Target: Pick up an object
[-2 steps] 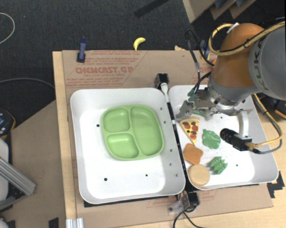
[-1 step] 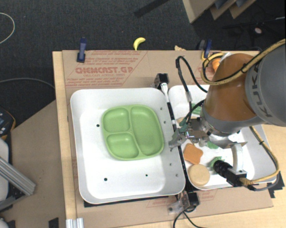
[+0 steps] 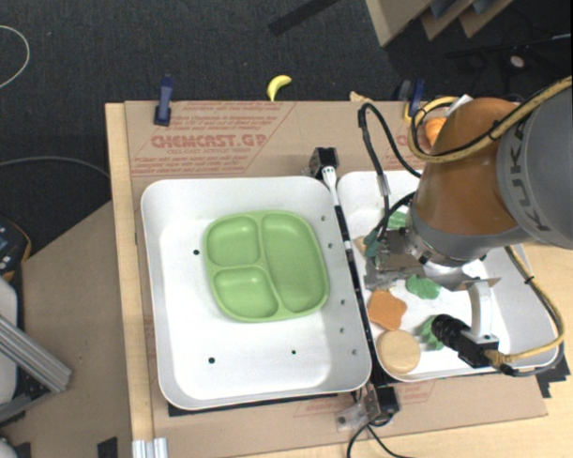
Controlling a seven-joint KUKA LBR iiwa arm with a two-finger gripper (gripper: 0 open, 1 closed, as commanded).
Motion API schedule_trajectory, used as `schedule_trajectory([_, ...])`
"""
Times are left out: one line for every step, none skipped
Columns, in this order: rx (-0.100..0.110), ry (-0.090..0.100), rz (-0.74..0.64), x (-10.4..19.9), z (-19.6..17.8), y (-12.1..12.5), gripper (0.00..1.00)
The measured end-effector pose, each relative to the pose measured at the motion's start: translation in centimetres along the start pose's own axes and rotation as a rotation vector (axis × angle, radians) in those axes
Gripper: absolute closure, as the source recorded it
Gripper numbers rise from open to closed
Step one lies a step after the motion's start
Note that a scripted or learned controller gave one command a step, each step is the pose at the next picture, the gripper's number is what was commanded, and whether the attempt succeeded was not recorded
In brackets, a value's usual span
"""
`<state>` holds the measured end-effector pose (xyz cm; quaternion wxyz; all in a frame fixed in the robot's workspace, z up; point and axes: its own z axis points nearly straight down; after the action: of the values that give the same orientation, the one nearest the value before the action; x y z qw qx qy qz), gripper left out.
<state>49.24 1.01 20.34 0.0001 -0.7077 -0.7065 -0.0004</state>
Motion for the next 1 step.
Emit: schedule_trajectory([-0.021, 0.0, -0.003, -1.29, -21.28, -1.14, 1.0])
